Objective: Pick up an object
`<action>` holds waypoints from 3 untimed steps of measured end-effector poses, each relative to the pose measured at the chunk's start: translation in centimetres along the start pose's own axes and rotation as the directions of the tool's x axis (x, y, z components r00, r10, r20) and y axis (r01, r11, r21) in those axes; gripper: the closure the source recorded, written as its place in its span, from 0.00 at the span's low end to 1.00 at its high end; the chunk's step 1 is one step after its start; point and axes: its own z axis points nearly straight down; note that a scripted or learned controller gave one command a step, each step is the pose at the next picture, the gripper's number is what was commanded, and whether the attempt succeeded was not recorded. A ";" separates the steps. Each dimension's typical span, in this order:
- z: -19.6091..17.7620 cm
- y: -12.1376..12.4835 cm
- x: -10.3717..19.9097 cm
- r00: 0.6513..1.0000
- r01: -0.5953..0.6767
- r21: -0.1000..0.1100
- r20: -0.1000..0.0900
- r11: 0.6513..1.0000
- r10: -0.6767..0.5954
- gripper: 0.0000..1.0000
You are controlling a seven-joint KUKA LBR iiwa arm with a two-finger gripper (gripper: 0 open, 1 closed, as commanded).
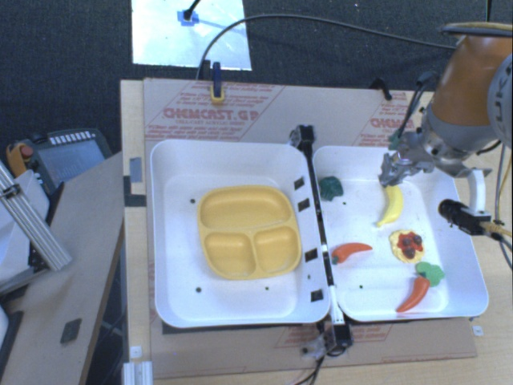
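My gripper (pixel 393 176) hangs over the back of the right bin (pixel 465 295), its tips just above the top end of a yellow banana (pixel 392 206). To the left lies a green broccoli piece (pixel 331 187). A small red-orange pepper (pixel 351 251) rests near the bin's left wall. A pizza slice with red and dark toppings (pixel 408 245) lies toward the right. A carrot with a green top (pixel 418 288) sits near the front right corner.
The left bin (pixel 172 215) holds a yellow divided tray (pixel 244 231). A black divider with clips (pixel 313 223) runs between the bins. A black fitting on a cable (pixel 458 212) reaches in over the right bin's right rim.
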 end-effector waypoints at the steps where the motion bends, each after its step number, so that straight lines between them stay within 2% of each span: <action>1: -0.2 -1.0 4.8 1.000 0.001 -0.001 -0.001 1.000 -0.001 1.00; 2: 0.6 -3.1 9.5 1.000 0.000 0.000 0.000 1.000 0.000 1.00; 3: -0.9 -5.2 13.8 1.000 0.000 0.000 -0.001 1.000 0.000 1.00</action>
